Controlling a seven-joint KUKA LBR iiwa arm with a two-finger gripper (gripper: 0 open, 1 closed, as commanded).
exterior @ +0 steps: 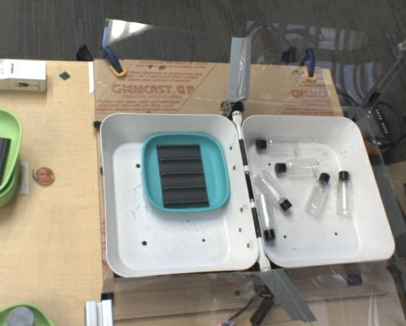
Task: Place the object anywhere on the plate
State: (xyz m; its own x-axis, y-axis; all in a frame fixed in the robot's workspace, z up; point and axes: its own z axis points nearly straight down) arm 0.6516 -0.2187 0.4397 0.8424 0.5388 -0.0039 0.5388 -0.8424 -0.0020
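A teal square plate with a dark ribbed insert lies in the left white bin. The right white bin holds several clear vials with black caps. One vial lies slanted near the bin's middle left, another vial runs along the left wall, and two more vials lie to the right. A further vial lies crosswise above them.
A cardboard sheet sits behind the bins, held by clamps. On the wooden bench at left are a green tray, a small round orange piece and a white box.
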